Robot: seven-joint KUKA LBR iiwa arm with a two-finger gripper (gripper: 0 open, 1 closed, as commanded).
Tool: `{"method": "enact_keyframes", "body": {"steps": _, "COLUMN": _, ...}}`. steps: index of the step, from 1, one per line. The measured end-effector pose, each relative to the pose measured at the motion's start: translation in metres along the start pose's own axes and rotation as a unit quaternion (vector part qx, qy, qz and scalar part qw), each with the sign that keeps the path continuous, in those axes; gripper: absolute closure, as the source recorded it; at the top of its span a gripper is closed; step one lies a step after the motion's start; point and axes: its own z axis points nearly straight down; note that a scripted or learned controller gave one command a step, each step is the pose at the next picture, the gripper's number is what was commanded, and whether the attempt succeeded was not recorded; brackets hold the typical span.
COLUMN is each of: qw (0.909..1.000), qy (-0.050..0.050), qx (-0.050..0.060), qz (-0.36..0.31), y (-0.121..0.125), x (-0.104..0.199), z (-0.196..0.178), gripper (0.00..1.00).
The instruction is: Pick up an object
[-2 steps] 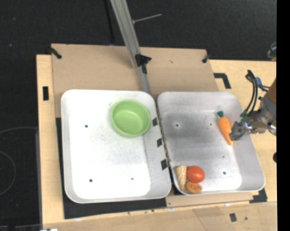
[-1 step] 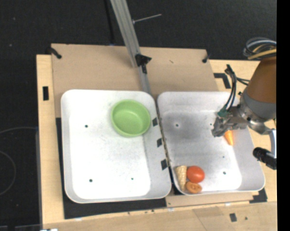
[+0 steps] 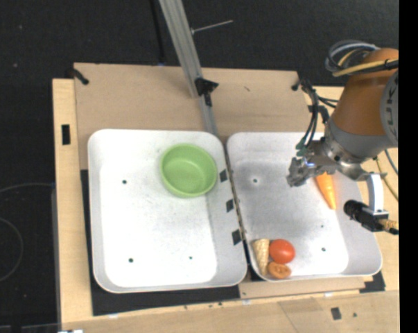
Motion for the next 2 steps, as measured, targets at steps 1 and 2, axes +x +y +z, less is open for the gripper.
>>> {"method": "enact_keyframes", "body": {"steps": 1, "qw": 1.0, "qy": 0.0, "qx": 0.0, "qz": -0.001, "y": 0.016, "x": 0.051, "z": -0.015, "gripper": 1.0}}
{"method": "enact_keyframes", "body": {"steps": 2, "qw": 1.0, "qy": 0.0, "qx": 0.001, "qz": 0.002, "y": 0.026, "x": 0.1, "z": -0.027, "gripper": 1.0}}
